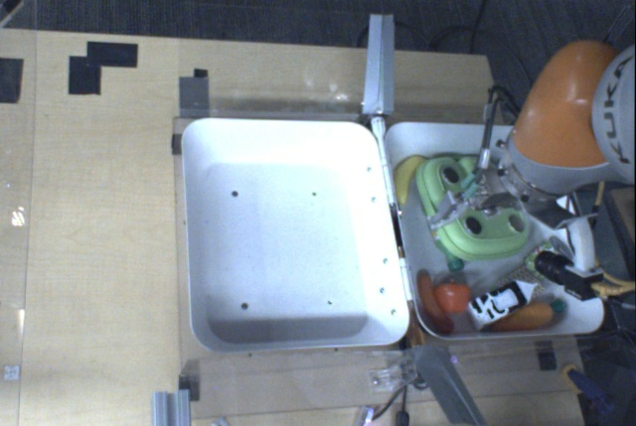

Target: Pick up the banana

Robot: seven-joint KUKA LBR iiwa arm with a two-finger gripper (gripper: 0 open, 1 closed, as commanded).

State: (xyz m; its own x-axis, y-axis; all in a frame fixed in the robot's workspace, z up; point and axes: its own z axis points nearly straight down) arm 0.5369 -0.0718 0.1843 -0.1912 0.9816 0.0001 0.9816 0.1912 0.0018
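The banana point(405, 178) is a yellow curve lying against the left wall of the right bin point(586, 320). A pale green object point(445, 178) covers most of it. My gripper point(467, 199) hangs low over the green objects in the middle of that bin, a little to the right of the banana. Nothing shows as held in it. The grey arm with its orange band point(564, 116) reaches in from the right and hides the bin's far right part.
A second green piece with dark holes point(487, 230) lies under the gripper. Along the bin's near edge sit a red tomato point(452, 296), a black-and-white item point(497, 303) and an orange carrot point(527, 317). The left bin point(204, 215) stands beside it.
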